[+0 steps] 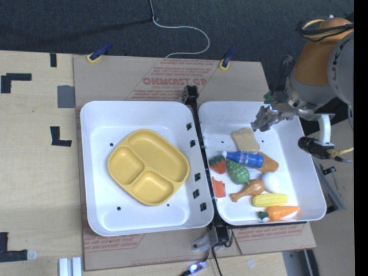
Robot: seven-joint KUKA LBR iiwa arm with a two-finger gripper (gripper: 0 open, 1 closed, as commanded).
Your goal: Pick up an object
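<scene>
Hovering over the right white bin's far side, the gripper hangs with its fingers parted and bare. Just below it lies a tan bread slice, then a blue bottle, a green vegetable, a brown drumstick and yellow corn. Far to its left, a yellow divided plate sits in the left white bin.

toy food pile – right bin, flat
</scene>
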